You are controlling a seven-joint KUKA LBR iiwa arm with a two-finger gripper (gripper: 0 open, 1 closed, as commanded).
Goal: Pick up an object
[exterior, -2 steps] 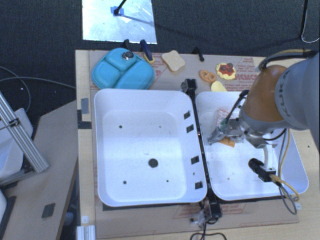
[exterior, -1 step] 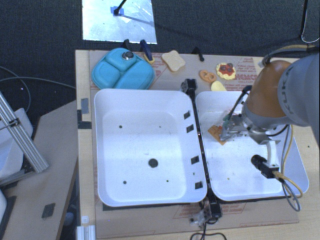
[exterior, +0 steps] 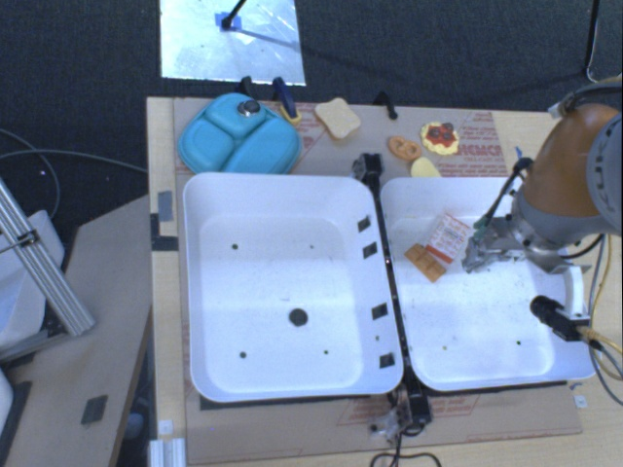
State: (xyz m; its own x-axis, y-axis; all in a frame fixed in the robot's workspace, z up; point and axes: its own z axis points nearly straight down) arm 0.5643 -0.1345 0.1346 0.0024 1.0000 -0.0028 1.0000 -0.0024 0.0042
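Note:
In the right bin (exterior: 487, 358), an orange-brown waffle-like piece (exterior: 425, 261) lies near the left wall. A white packet with red print (exterior: 450, 233) rests just behind it, touching or overlapping it. My gripper (exterior: 475, 258) hangs low over the right bin's far half, just right of these two items, with the grey arm and its orange band (exterior: 574, 168) reaching in from the right. A small dark round object (exterior: 298, 316) lies alone in the middle of the left bin (exterior: 214, 358).
Behind the bins the bench holds a blue lidded container (exterior: 240, 136), a toy toast slice (exterior: 338, 118), an orange pretzel shape (exterior: 404, 147), a small toy pizza (exterior: 440, 137) and a yellow piece (exterior: 424, 168). A shiny metal sheet (exterior: 231, 25) lies farther back.

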